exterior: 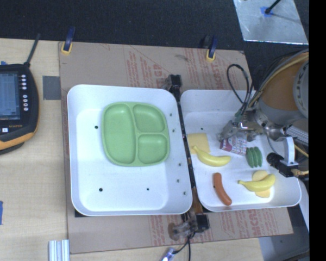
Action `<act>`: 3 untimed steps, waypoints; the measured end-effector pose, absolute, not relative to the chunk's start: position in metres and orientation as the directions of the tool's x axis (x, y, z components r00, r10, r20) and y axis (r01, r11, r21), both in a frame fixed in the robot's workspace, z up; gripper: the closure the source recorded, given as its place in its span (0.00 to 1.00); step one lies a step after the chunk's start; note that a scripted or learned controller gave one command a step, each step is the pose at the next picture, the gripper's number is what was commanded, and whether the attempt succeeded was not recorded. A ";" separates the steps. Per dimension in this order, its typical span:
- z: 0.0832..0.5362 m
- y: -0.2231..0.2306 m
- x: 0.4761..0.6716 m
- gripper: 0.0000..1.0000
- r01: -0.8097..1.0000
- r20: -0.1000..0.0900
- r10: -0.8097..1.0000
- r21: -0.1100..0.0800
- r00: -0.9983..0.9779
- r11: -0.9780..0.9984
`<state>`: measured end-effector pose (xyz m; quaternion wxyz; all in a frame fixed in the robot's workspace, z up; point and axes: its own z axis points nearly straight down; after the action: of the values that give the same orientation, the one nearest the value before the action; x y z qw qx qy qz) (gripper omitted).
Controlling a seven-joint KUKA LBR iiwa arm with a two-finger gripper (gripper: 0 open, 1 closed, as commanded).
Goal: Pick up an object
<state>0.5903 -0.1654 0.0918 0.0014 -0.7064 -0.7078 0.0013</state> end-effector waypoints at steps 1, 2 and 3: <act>0.093 -0.094 0.565 0.00 1.000 0.000 1.000 -0.005 -0.007 0.007; 0.214 -0.153 0.612 0.00 1.000 -0.002 1.000 0.000 -0.002 0.002; 0.091 -0.196 0.625 0.00 1.000 0.000 1.000 -0.006 -0.003 0.003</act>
<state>0.6251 -0.1959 0.0906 0.0021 -0.7061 -0.7082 0.0020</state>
